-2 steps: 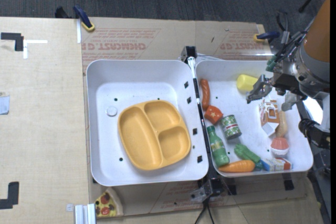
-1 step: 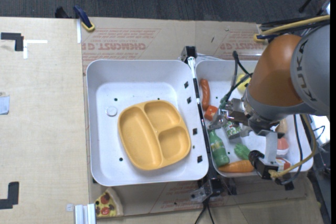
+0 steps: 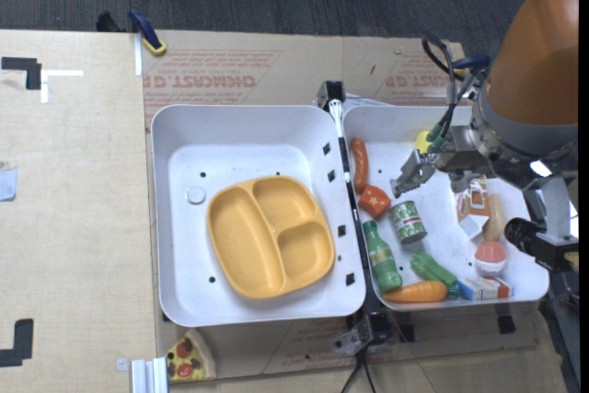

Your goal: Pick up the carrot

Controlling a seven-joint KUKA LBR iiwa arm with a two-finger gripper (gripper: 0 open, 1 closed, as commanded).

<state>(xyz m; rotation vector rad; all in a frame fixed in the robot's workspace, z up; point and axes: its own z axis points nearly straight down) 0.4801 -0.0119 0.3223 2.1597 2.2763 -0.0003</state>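
Observation:
The carrot (image 3: 416, 292) is orange and lies flat along the front wall of the right bin (image 3: 529, 285), just in front of a green bottle (image 3: 380, 255) and a green pickle-like piece (image 3: 433, 270). My gripper (image 3: 409, 175) hangs over the middle of the right bin, well behind the carrot and above a green can (image 3: 406, 222). It is open and nothing sits between its fingers. The arm's orange band and grey wrist cover the bin's back right part.
The right bin also holds a sausage (image 3: 358, 163), a red piece (image 3: 373, 200), a small carton (image 3: 474, 198), a red-and-white piece (image 3: 490, 255) and a yellow item (image 3: 423, 141). In the left bin (image 3: 175, 198) lies a yellow divided plate (image 3: 270, 235).

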